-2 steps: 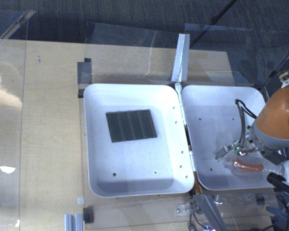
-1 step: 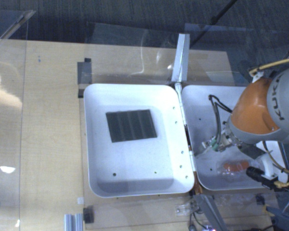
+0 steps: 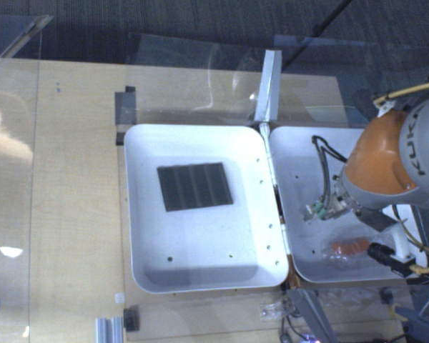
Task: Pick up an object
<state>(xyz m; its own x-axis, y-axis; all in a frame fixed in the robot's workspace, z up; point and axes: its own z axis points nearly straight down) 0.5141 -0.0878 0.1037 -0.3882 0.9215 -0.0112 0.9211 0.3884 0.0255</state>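
Nearest item: grey arm (image 3: 407, 156) with orange band, entering from the right and hanging over the right bin (image 3: 300, 213), covering much of that bin's right half.

Gripper (image 3: 322, 209): small metallic and greenish tip below the orange band, low over the right bin's floor, roughly mid-bin. Its state cannot be told from this view; nothing is visibly held by it.

Black cable (image 3: 325, 156): loops from the arm down toward the gripper, across the upper part of the right bin.

Reddish-orange object (image 3: 350, 248): lies on the floor of the right bin, near its front edge, below and to the right of the gripper and apart from it. It looks wrapped in or beside something clear; detail too blurred to name.

Left bin (image 3: 143, 213): shallow, white, rounded corners, set edge to edge with the right bin.

Dark ribbed rectangular object (image 3: 195, 186): lies flat in the left bin, in its upper-middle part, slightly tilted, clear of all walls.

Bench (image 3: 64, 191): pale wood-coloured surface carrying both bins, with clear panels standing along its far and left sides.

Metal strut (image 3: 268, 91): rises at the far end of the seam between the bins.
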